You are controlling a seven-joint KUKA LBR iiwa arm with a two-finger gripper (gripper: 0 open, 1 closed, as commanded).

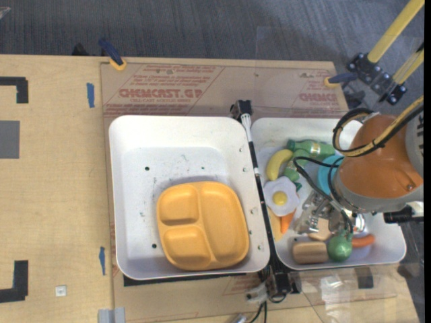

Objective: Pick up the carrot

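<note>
carrot (285, 223) by left wall, arm (378, 163) overhead

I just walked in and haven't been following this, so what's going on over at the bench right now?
A grey and orange robot arm is reaching down into the right bin, which is crowded with toy food. Its gripper is low among the items, next to a fried egg, a banana and a thin orange carrot. Nothing looks lifted yet; the carrot lies on the bin floor. The left bin holds a yellow divided plate.
</note>
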